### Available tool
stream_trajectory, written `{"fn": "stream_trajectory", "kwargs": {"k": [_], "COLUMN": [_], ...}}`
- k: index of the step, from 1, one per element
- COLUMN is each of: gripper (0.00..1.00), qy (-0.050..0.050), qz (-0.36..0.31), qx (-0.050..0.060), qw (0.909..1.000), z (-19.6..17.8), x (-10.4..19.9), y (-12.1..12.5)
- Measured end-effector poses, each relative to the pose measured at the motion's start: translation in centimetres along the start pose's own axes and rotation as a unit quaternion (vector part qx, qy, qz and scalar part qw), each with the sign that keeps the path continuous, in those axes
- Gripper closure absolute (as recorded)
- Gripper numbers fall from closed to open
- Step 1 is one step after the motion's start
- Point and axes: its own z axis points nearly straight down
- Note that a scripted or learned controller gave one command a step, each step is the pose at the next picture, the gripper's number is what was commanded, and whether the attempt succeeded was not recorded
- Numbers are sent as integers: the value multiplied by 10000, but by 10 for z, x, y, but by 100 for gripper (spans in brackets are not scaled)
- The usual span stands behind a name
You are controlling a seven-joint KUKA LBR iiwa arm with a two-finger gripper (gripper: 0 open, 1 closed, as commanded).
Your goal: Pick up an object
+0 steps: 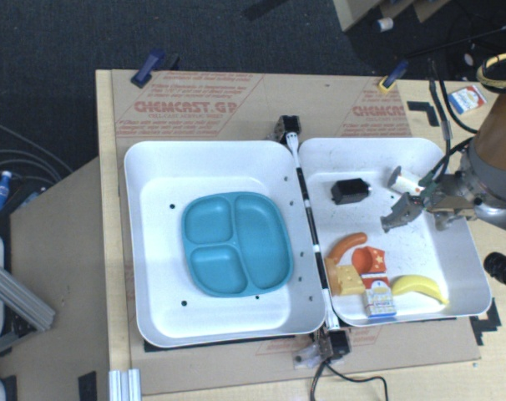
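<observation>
Camera view: we see the tool (401,200) low over the right bin (453,249), above a cluster of small objects.
Near that bin's front lie a red sausage (348,245), red piece (370,260), yellow block (346,280), banana (418,286) and a small carton (381,301) whose print we cannot read; a black object (350,190) sits farther back. Whether the tool's fingers are spread we cannot tell, and nothing visibly sits between them. A blue divided tray (235,243) lies in the left bin (144,224). The arm (487,170) is cut off at the frame's right.
</observation>
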Motion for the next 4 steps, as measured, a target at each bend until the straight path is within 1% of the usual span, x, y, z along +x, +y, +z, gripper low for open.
{"fn": "stream_trajectory", "kwargs": {"k": [1,2,3,4], "gripper": [0,0,100,100], "qy": [1,-6,-1,-1], "qz": [-1,4,9,-6], "qx": [7,-11,-9,-16], "qw": [10000,10000,10000,10000], "z": [84,183,173,25], "x": [30,6,6,84], "y": [36,48,48,4]}}
